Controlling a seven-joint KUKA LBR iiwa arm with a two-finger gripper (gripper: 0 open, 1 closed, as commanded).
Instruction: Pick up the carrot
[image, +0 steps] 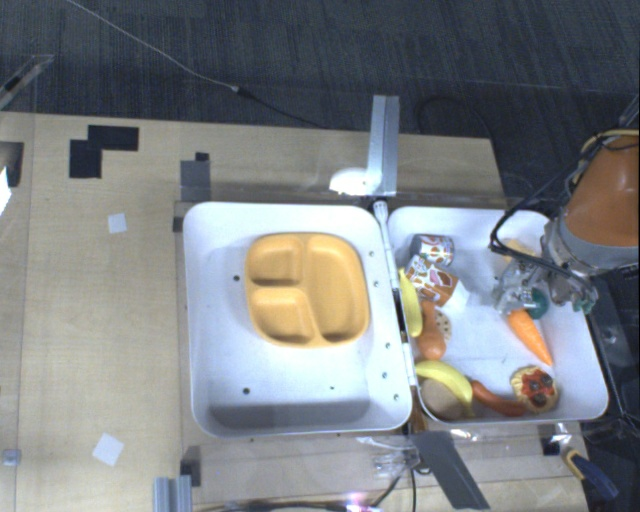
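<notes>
The carrot (531, 336) is orange and tapered, lying in the right bin (590, 375) near its right side, its thick end up-left and its tip pointing down-right. My gripper (527, 293) hangs right above the carrot's thick end, under the orange-banded wrist at the right edge. Its fingers straddle the top of the carrot and seem to touch it. The carrot still rests on the bin floor.
The right bin also holds a printed can (431, 268), a yellow banana (445, 378), a reddish sausage (495, 398), a round pizza-like piece (533, 387) and an orange-brown item (432, 336). A yellow divided plate (305, 288) sits in the left bin (215, 380).
</notes>
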